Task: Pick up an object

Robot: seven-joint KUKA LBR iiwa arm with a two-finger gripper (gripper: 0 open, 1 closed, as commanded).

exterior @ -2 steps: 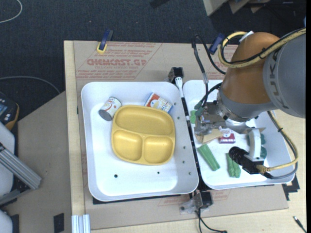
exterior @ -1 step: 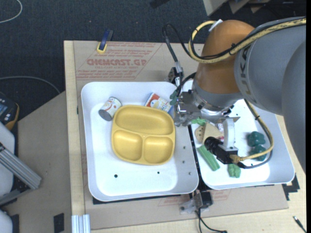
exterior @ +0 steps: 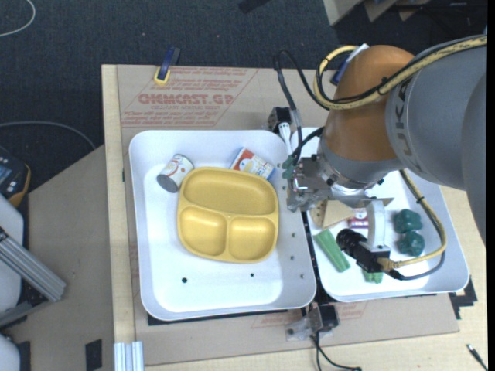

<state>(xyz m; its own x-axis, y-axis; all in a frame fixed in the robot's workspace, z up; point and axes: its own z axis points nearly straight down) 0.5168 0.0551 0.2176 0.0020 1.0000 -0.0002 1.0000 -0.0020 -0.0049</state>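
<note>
Nothing sits in the gripper [exterior: 304,194] that you can see. It hangs over the rim where the two bins meet, and whether it is spread or closed is not readable from this angle.

The closest things are in the right bin [exterior: 437,278]: a tan flat piece [exterior: 338,213] just beside the gripper, and a green bar [exterior: 331,249] lying along the bin's left wall with little room on that side. Two dark green round pieces [exterior: 407,232] sit nearer the right wall, with bare floor below them. A pink-and-white item [exterior: 361,222] is too small to name.

The arm [exterior: 433,91] covers the upper part of that bin — you cannot see what lies under it.

In the left bin [exterior: 224,300], a yellow divided plate [exterior: 228,213] fills the middle. A small can [exterior: 175,171] and a small carton [exterior: 252,163] lie at its top edge, and the lower floor is open.
</note>
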